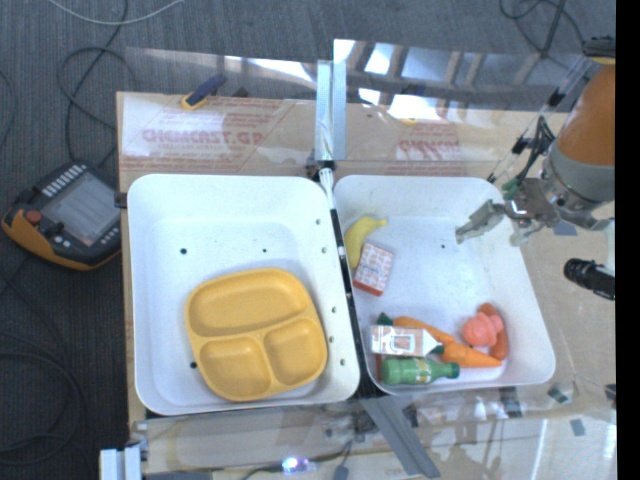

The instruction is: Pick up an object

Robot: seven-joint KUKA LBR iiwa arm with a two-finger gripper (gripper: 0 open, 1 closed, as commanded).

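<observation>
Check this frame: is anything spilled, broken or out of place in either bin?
Nothing stands out. The yellow tray lies flat in the left bin; the toy foods sit loosely inside the right bin, none hanging over a rim.

Grey arm [585, 158] from the right, tool [478, 226] low, pointing left.

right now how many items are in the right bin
6: banana and red-white box near the divider, carton, green bottle and carrot along the front, pink toy front right. Smaller ones may be hidden.
</observation>
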